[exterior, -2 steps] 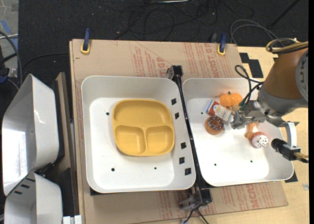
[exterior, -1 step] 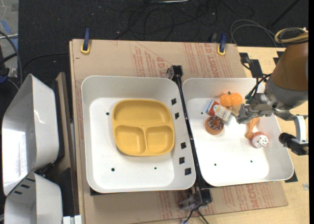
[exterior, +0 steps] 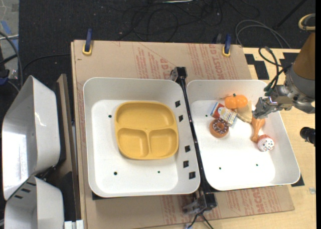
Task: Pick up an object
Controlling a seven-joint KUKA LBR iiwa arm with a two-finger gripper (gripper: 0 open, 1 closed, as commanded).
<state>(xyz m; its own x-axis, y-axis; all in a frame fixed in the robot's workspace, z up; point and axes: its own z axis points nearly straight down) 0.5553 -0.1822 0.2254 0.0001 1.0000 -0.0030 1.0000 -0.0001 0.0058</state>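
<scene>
The white die (exterior: 266, 144) lies nearest, beside an orange peg (exterior: 257, 128) in the right bin (exterior: 241, 173). The gripper (exterior: 263, 108) hovers above the peg, an orange fruit toy (exterior: 235, 101) beyond; the left bin (exterior: 100, 173) holds a yellow divided tray (exterior: 147, 129).

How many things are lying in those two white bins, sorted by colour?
Yellow: 1, the divided tray in the left bin.
Orange: 2, a round fruit and a carrot-like piece.
Brown: 1, a round piece.
White: 1, a dotted ball.
Multicoloured: 1, a packet.
Total: 6
</scene>
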